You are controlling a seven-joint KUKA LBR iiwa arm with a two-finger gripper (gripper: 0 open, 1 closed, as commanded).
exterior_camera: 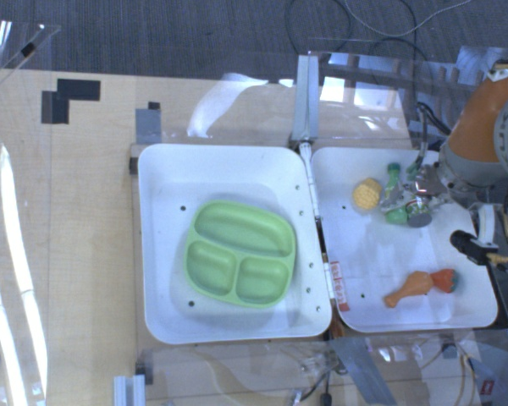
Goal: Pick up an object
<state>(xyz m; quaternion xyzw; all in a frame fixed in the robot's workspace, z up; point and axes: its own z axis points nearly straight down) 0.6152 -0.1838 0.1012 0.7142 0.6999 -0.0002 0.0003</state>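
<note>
Presently the arm's two-finger gripper hangs low in the right white bin, directly over a small green plastic object; its state I cannot tell. Beside it lies a yellow corn-like toy, seemingly light, rigid and bumpy, best pinched across its middle.

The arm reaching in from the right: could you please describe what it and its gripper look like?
The arm is grey with a rounded orange band above the wrist. Its gripper is a small metallic assembly in grey and silver, with dark cables running nearby. A black fitting sticks out below the wrist.
</note>
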